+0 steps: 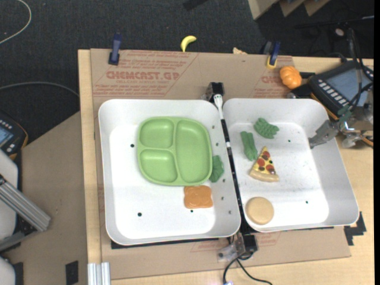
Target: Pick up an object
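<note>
Pizza slice [263, 167], red-dotted yellow wedge, lies flat; pincer [323, 134] grip cannot be told.

The metal pincer [323, 134] hangs over the right shallow white bin's [332, 177] far right rim. Left of it lie a ruffled green leaf toy [266, 127], a green pod [248, 144], a pizza slice [263, 166] and a tan round cookie [259, 210].
</note>
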Robot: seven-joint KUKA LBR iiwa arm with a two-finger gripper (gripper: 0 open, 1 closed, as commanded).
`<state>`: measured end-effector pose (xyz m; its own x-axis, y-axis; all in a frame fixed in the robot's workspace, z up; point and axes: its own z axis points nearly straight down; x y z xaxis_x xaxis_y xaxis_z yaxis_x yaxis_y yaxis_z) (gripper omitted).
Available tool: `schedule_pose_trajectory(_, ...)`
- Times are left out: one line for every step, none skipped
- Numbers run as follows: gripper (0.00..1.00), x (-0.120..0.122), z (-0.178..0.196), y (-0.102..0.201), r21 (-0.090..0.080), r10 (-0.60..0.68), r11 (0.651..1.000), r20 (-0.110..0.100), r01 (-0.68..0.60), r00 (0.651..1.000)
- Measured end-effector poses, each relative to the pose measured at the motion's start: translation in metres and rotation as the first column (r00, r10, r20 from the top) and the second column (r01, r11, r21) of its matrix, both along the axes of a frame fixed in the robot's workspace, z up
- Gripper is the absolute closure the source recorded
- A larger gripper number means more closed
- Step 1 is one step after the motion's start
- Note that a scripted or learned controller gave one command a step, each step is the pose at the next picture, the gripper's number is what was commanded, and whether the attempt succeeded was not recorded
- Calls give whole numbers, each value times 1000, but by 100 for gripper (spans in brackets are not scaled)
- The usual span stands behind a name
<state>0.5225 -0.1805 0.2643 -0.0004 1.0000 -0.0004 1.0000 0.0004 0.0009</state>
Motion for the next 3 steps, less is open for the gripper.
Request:
schedule_pose_trajectory(0, -44, 6, 105, 6, 10, 1000, -5, -10, 1000)
schedule_pose_trajectory(0, -42, 128, 218, 5, 15, 1000, 15, -15, 1000)
schedule_pose_trajectory(100, -42, 132, 211, 0, 1, 1000, 3, -1, 1000)
